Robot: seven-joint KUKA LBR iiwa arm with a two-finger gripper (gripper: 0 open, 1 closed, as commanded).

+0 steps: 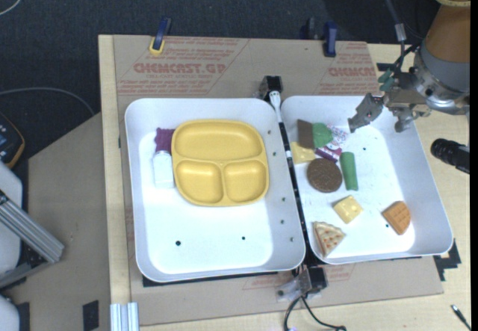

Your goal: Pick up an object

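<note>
End effector [385, 118], spread and holding nothing, hovers over right bin [418, 172]; board [224, 64] reads "CHEMCAST GP".

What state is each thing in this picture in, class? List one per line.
gripper: above right bin's far edge, nothing between its fingers
yellow tray: flat in left bin, compartments bare
brown cookie: lying flat
green stick: lying down
right bin: holding scattered toy food

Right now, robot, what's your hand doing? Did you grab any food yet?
Hand above right bin, nothing in it. Cookie, cheese, bread all lying in bin. Nothing in the way.
</note>
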